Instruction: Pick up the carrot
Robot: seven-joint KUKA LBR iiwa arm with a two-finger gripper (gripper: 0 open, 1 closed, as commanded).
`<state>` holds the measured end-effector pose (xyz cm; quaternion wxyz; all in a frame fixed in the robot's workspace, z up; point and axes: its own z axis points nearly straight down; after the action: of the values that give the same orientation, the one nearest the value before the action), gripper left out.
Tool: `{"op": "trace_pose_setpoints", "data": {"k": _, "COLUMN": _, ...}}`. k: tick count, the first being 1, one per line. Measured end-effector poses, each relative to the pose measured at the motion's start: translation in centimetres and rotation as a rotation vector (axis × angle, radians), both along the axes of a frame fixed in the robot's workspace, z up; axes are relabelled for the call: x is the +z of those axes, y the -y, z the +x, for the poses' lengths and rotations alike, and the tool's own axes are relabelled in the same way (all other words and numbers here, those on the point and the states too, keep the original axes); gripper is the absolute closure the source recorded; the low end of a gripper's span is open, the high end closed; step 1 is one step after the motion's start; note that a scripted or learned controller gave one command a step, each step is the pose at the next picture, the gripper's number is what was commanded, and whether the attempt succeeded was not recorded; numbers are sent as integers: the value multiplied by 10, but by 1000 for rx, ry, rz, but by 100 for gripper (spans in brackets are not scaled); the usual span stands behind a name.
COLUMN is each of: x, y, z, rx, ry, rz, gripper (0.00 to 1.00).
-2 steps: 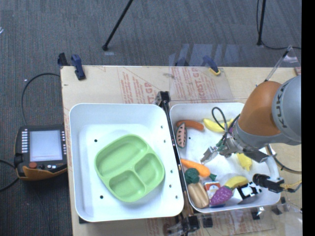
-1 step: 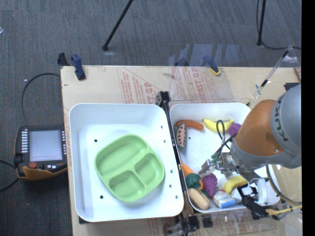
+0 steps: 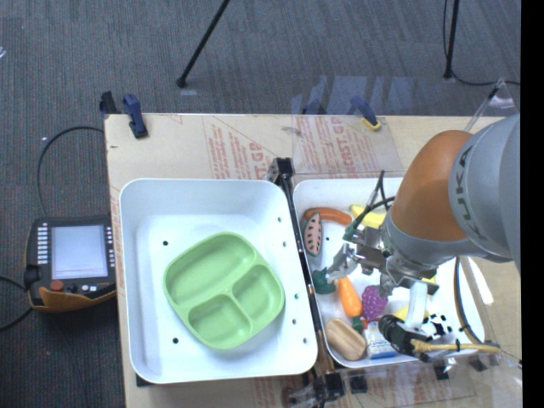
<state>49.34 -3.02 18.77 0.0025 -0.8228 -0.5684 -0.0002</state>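
- Camera view, near edge of right bin [image 3: 476,334]: bread roll [image 3: 345,337], carrot [image 3: 348,296] just behind, lying free beside grapes [image 3: 374,301].
- Gripper [image 3: 361,257] over carrot's far side; open or closed, can't tell, wrist blocks it.
- Left bin [image 3: 140,228]: green tray [image 3: 223,289], prob. drop spot.

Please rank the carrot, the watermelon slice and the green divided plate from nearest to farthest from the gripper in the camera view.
1. Carrot: just beside the gripper, in the right bin.
2. Watermelon slice: further left, by the right bin's left wall.
3. Green divided plate: farthest, in the left bin.
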Motion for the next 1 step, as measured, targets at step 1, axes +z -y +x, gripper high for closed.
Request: {"op": "trace_pose_setpoints", "data": {"k": 1, "x": -94, "y": 59, "z": -17, "rx": -195, "ry": 3, "rz": -4, "gripper": 0}}
